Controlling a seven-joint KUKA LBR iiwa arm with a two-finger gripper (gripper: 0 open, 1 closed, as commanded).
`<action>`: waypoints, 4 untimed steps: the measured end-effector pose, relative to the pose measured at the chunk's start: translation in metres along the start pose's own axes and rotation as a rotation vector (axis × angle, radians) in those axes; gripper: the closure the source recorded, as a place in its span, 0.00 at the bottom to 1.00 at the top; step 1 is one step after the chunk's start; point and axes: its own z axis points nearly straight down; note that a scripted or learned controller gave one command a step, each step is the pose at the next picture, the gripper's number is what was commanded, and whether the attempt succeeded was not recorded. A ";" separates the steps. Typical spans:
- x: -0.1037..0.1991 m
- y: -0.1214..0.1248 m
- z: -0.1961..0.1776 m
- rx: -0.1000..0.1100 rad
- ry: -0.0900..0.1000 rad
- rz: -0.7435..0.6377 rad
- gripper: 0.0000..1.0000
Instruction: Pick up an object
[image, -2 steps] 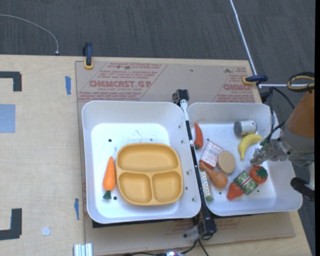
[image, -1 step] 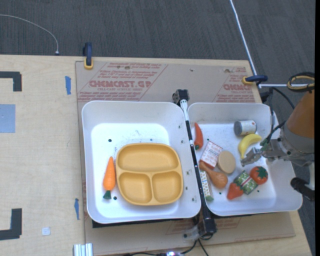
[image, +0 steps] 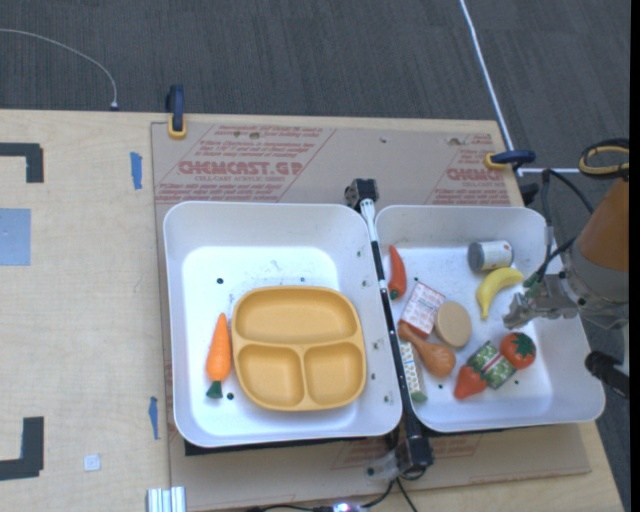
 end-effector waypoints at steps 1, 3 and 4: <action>0.000 0.000 0.000 0.000 0.000 0.000 0.00; 0.030 -0.034 0.014 -0.019 -0.016 0.003 1.00; 0.030 -0.034 0.014 -0.019 -0.016 0.003 0.00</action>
